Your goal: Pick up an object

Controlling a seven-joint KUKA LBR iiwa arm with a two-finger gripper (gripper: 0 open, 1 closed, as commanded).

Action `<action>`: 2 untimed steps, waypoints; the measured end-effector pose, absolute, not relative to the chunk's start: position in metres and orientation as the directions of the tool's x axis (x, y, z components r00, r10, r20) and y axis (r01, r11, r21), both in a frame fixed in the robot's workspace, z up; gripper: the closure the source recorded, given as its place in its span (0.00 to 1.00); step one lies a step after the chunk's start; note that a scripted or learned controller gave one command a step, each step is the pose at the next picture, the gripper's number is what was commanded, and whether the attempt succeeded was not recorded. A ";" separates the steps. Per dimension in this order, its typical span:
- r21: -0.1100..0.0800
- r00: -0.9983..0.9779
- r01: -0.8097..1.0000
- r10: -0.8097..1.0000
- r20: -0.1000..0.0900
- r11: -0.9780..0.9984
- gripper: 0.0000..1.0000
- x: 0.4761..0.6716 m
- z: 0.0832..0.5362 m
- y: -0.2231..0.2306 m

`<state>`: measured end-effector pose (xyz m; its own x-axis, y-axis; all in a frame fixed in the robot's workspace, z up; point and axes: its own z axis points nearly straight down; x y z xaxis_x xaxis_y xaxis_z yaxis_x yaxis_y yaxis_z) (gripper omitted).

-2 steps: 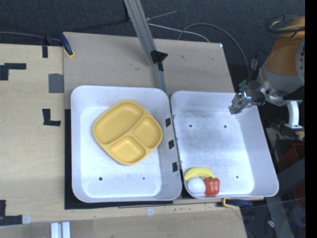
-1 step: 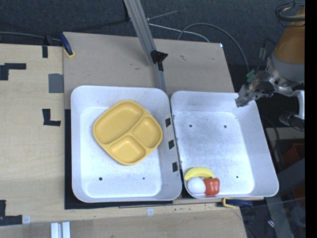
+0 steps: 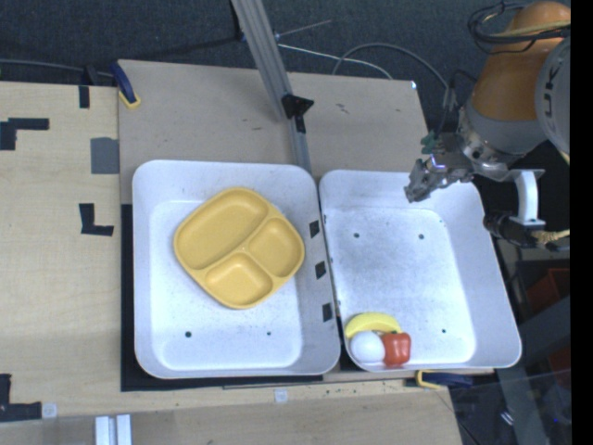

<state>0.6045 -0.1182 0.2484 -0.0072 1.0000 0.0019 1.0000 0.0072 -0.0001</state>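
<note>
We saw the gripper [image 3: 419, 185] hovering over the right bin's [image 3: 463, 248] far edge, its grasp state impossible to tell, while the cluster of banana [image 3: 372, 322], white egg [image 3: 368, 346] and red pepper [image 3: 397, 348] lay well apart at the near-left corner.

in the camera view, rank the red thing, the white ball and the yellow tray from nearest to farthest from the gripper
From the gripper, at the right bin's far edge:
1. Red object and white ball, together at the right bin's near left corner, too close to call.
2. Yellow tray, in the left bin, farthest.
</note>
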 end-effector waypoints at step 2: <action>-0.002 -0.007 1.000 1.000 0.002 0.007 1.00 0.592 0.242 -0.012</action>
<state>0.5919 -0.0124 0.2423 -0.0074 1.0000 0.0021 1.0000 0.0074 -0.0020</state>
